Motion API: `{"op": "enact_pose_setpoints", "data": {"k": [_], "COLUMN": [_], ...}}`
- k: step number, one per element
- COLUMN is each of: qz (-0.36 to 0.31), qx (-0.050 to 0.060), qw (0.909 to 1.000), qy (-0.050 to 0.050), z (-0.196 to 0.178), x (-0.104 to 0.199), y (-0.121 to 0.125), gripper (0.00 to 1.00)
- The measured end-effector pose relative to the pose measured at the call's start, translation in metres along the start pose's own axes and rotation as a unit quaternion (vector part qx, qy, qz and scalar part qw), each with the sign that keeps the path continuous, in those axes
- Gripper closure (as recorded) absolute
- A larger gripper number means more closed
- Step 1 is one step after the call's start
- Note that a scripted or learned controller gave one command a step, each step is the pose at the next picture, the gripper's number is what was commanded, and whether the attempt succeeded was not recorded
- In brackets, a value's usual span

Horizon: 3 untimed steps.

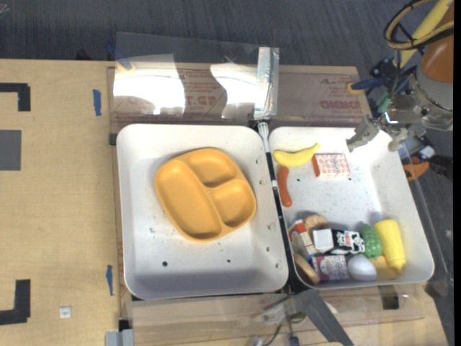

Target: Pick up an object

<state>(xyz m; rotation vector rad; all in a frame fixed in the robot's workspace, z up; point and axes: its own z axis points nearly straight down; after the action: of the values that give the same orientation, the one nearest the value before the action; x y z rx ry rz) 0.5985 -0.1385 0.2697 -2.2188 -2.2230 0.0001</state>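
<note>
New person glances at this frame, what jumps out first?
The big orange divided plate lying alone in the left bin. Next, the clutter of small items along the right bin's near edge, with a yellow banana and a red-and-white box near its far end. The gripper hovers over that bin's far right corner.

Bench (50,193): light brown board top with black corner marks and blue tape tabs. Carries two shallow white bins side by side, touching: left bin (137,251), right bin (418,215). Clear plastic sheet (187,85) stands along the rear edge behind the bins.
</note>
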Motion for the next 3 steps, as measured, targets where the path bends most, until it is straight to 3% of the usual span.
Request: {"op": "enact_pose_setpoints", "data": {"k": [1, 2, 3], "qz": [0.053, 0.103, 0.079], "qx": [0.003, 0.001, -0.007], "qw": [0.9986, 0.9946, 0.9969], "qy": [0.0, 0.0, 0.001], "z": [0.083, 0.13, 0.173], "x": [0.001, 0.038, -0.003], "y": [0.0, 0.068, 0.074], "gripper": [0.0, 0.0, 0.0]}}
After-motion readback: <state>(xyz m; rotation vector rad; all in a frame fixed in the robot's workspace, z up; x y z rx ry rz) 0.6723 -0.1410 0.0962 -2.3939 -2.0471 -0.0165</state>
